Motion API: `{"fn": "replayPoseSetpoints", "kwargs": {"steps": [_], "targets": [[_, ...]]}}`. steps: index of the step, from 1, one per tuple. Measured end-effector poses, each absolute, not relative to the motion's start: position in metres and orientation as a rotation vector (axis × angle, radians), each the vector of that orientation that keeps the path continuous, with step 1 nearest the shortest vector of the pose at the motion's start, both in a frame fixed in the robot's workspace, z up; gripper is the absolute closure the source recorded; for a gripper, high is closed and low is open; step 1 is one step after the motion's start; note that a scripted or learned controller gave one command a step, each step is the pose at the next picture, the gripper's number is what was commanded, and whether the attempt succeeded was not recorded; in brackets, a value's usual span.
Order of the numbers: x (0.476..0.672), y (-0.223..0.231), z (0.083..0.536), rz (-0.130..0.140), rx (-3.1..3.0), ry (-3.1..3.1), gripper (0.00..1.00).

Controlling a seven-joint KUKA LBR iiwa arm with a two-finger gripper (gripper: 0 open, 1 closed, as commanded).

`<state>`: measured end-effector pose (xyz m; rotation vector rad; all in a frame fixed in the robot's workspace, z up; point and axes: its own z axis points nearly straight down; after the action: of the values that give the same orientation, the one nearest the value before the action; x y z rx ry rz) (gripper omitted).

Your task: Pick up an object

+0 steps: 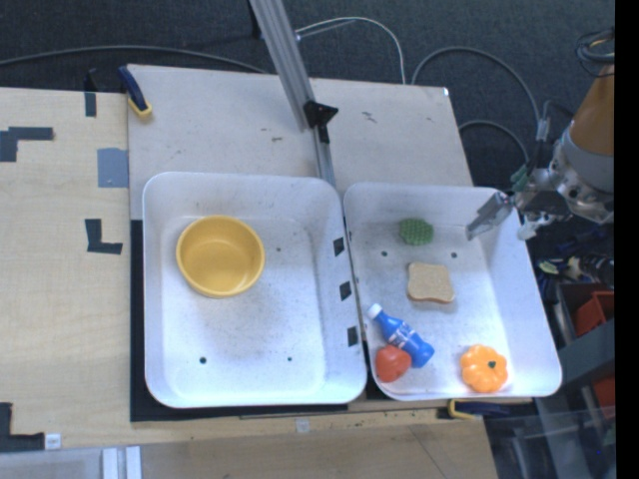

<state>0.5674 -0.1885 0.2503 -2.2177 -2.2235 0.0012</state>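
Note:
In the right bin (519, 297) lie a green knobbly ball (415, 232), a tan bread slice (430, 283), a blue bottle with a white cap (402, 334), a red fruit (392, 364) touching the bottle, and an orange pumpkin (484, 367). A yellow bowl (221, 255) sits in the left bin (300, 208). My gripper (504, 225) hovers over the right bin's upper right rim, right of the green ball. It is open, with nothing between its fingers.
A grey metal pole (285, 43) slants over the bench behind the bins, ending in a black clamp (319, 115). Cables (469, 63) loop on the dark floor behind. A blue and yellow tool (135, 91) lies at the bench's back left.

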Motion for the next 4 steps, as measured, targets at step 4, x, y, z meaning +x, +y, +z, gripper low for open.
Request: {"fn": "replayPoseSetpoints", "kwargs": {"steps": [4], "targets": [[0.568, -0.177, 0.095, -0.003, -2.223, -2.224, 0.00]]}}
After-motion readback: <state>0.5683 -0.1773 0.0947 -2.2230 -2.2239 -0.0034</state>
